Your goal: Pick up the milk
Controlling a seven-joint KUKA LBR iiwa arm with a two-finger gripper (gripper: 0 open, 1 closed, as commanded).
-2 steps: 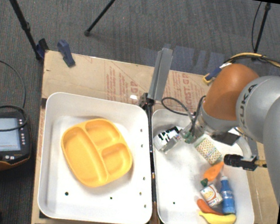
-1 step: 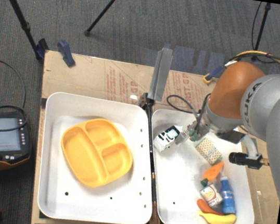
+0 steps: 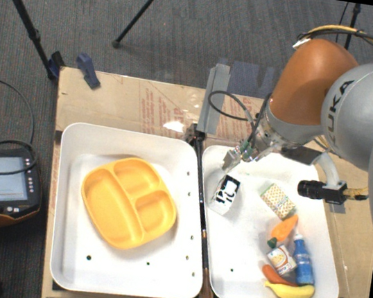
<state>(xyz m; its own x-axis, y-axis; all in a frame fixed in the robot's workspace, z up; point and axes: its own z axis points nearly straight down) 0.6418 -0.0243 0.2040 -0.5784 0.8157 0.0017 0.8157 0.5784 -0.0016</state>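
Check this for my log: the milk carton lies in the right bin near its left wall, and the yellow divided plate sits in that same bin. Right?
Not quite. The camera view shows the milk carton in the right bin near its left wall, but the yellow divided plate sits in the left bin.

"KUKA" reads in black letters on the grey arm [image 3: 362, 102] — partly cut off. Milk carton [image 3: 226, 194] print — too small to read.
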